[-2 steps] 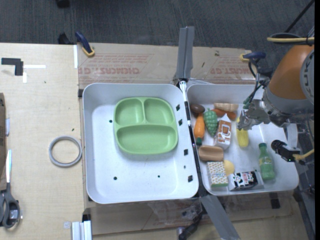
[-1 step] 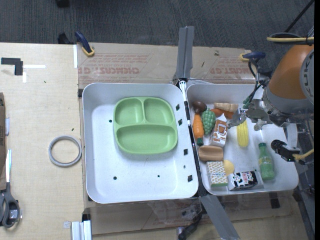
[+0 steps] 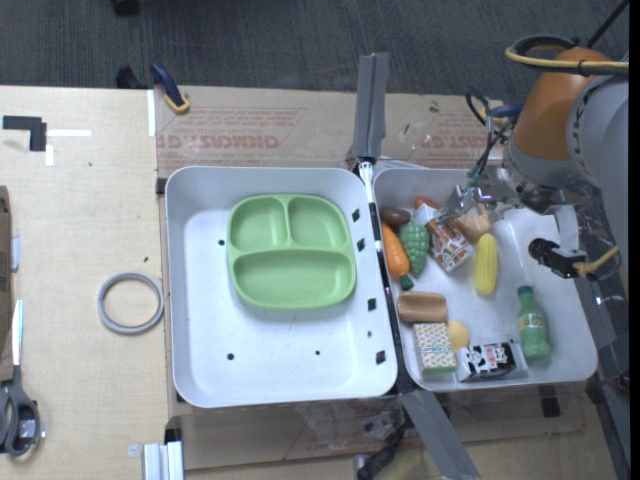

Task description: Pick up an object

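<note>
toy foods [image 3: 447, 268] scattered in right bin [image 3: 570, 338], green bottle [image 3: 533, 321] upright

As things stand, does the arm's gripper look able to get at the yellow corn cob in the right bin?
Probably yes. The gripper is low over the right bin, and the corn cob lies just below it in the view, with bare floor on its right and nothing on top of it.

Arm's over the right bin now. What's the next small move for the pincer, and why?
Probably a short descent straight down. The pincer hangs over the upper part of the right bin, right above the toy snack box and beside the corn cob. I cannot see anything between its fingers, so nothing looks grasped yet.
</note>
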Action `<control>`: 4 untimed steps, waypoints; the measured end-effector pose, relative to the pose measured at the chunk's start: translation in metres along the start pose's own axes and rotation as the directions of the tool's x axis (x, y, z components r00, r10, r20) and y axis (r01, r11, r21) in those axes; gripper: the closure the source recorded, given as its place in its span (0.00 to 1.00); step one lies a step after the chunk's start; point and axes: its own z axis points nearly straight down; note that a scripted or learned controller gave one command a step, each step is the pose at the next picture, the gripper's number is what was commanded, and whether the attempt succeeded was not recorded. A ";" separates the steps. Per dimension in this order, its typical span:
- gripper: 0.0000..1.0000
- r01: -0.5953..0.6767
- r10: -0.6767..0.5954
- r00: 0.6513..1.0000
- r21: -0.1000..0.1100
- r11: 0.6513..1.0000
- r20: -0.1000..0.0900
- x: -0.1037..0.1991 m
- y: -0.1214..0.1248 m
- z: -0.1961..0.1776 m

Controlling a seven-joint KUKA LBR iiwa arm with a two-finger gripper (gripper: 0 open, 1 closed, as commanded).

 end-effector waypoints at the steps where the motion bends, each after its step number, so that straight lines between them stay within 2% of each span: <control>1: 0.00 0.053 -0.053 0.999 -0.004 0.999 -0.002 -0.027 -0.054 -0.002; 2: 1.00 0.051 -0.051 0.999 -0.010 0.999 -0.004 -0.027 -0.052 -0.011; 3: 0.00 0.050 -0.050 0.999 -0.010 0.999 -0.004 -0.027 -0.052 -0.011; 4: 0.00 0.040 -0.039 0.999 0.026 0.999 -0.011 -0.012 -0.034 0.015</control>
